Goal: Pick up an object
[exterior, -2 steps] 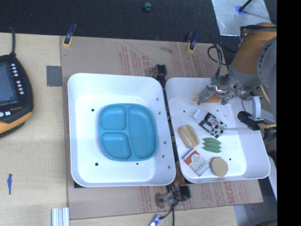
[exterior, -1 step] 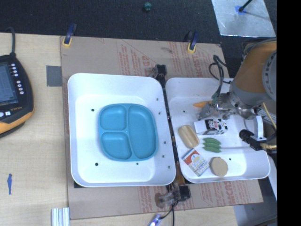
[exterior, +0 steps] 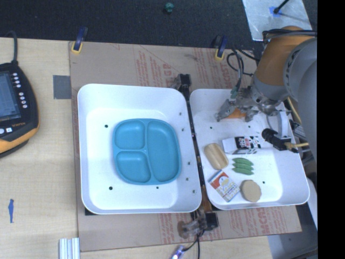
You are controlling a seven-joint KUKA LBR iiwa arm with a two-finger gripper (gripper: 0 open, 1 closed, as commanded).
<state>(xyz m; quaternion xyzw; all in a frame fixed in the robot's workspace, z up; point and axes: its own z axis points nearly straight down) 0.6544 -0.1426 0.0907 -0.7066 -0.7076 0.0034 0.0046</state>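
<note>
Green pea pods, bread left, small box above, hand beyond

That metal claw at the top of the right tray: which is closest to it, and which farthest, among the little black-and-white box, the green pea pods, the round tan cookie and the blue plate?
From the gripper, in the camera view:
1. Black-and-white box, just below it, right bin.
2. Green pea pods, lower, mid-bin.
3. Round tan cookie, near the bin's bottom edge.
4. Blue plate, across in the left bin.

Left bin: plate fills centre, margins open | Right bin: far end under hand, right side open | Near end crowded: box, bread, pods, packet, disc
</note>
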